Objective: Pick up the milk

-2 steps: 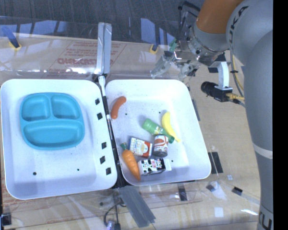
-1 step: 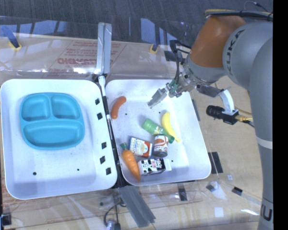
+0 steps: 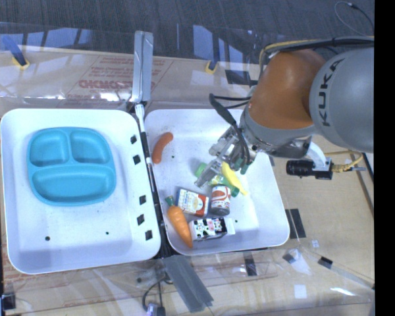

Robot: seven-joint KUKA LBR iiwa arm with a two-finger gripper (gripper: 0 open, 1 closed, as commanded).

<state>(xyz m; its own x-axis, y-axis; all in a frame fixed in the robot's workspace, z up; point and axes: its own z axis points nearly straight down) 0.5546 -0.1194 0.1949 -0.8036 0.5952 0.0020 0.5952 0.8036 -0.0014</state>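
The milk (image 3: 210, 228) is a small white carton with black cow patches. It lies on its side near the front edge of the right bin (image 3: 263, 222), between a carrot (image 3: 179, 222) and the bin's front wall. My gripper (image 3: 229, 155) hangs over the middle of the right bin, well behind the milk and apart from it. Just under it lie a yellow item (image 3: 232, 178) and a green item (image 3: 206, 172). Nothing shows as held.
An orange-red carton (image 3: 192, 203) and a small can (image 3: 220, 200) lie just behind the milk. A sausage (image 3: 161, 147) rests at the right bin's back left. The left bin (image 3: 26, 242) holds a blue divided tray (image 3: 71, 164). The arm's bulk (image 3: 296, 97) overhangs the right bin's back right.
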